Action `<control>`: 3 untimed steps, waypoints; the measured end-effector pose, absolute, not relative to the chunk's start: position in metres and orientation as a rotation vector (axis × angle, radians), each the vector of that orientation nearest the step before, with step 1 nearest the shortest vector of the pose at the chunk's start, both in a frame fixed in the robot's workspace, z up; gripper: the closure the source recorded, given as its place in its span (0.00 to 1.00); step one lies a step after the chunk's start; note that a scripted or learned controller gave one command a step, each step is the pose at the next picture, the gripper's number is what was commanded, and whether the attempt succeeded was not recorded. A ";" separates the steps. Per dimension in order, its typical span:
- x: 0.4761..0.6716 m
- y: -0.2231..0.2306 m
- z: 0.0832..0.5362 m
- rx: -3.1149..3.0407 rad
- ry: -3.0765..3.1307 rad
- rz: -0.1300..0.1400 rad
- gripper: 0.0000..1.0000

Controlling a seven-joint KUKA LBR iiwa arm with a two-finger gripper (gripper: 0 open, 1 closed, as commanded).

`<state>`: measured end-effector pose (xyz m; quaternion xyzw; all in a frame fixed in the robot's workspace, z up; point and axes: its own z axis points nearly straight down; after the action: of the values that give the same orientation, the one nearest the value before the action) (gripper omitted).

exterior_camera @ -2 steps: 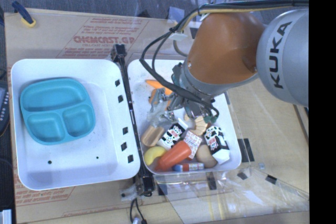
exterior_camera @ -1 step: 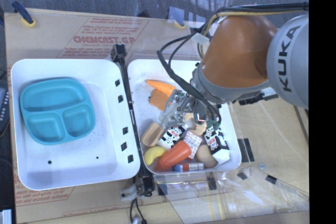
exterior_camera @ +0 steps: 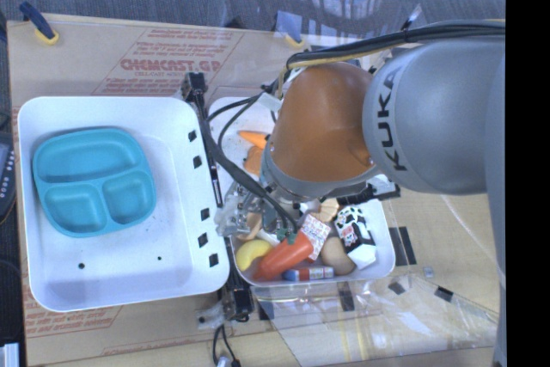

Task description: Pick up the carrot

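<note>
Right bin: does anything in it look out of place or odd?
The right bin is crowded: the carrot lies tilted on a heap with a yellow fruit and a marker. Nothing looks spilled or broken. The blue tray sits neatly in the left bin.

Single fixed camera above bench (exterior_camera: 129, 56), looking down at slant. Left bin (exterior_camera: 112, 271) in full view at frame left; right bin (exterior_camera: 382, 258) near centre, mostly hidden under arm (exterior_camera: 430, 116) entering from right. Medium distance: both bins and bench's far edge fit in frame, floor visible beyond far side.
</note>
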<state>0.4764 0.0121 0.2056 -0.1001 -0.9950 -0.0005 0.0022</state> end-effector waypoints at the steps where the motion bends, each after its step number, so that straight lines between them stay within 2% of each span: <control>1: 0.478 0.020 0.246 0.409 -3.121 0.002 1.00; 2: 0.492 0.028 0.256 0.349 -3.125 0.001 1.00; 3: 0.492 0.028 0.256 0.349 -3.125 0.001 0.00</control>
<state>0.4921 0.0275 0.2563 0.1108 -0.9938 0.0004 -0.0013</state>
